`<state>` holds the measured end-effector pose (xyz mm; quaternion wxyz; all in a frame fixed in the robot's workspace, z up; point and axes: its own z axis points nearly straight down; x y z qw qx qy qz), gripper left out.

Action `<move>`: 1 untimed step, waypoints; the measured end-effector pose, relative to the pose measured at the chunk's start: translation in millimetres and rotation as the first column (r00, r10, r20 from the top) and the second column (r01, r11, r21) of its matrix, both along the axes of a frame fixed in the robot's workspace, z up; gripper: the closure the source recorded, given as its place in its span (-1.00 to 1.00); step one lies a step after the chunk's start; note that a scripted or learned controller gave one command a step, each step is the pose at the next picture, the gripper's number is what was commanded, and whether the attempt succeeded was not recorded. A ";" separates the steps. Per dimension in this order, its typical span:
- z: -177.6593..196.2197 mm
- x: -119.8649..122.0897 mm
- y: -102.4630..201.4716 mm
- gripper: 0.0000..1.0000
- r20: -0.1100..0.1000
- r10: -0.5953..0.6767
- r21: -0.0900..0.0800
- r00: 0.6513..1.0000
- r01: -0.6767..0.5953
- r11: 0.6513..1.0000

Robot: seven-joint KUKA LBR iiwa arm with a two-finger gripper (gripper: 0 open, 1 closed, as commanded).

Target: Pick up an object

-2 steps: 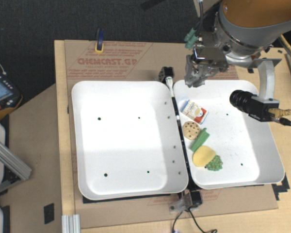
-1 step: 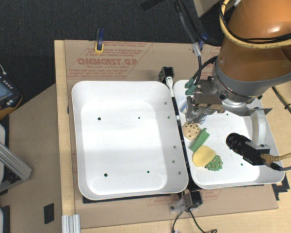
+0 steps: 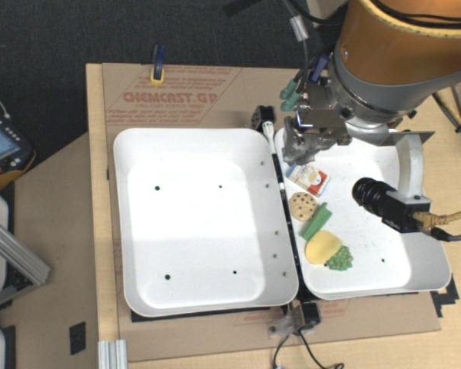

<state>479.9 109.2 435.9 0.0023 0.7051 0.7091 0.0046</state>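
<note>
Camera view: my pincer [image 3: 298, 154] hangs low over the right bin [image 3: 384, 277], at its far left corner.

My grey arm drops steeply, orange band above the wrist; whether the pincer is wide or narrow, I cannot tell. Just below it lies a flat red-and-white packet [image 3: 308, 178], then a round speckled cookie [image 3: 301, 204], a green wedge [image 3: 318, 220], a smooth yellow lump [image 3: 322, 247] and knobbly broccoli [image 3: 340, 260]. Beyond it, cardboard [image 3: 169, 91] reads "CHEMCAST".

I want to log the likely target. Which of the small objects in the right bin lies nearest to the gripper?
The red and white packet, directly beneath the gripper. The round cookie, green piece, yellow piece and broccoli lie progressively farther toward the bin's front.
</note>
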 end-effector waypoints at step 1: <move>-196.4 0.8 -9.3 1.00 -0.028 -0.009 -0.008 1.000 0.008 1.000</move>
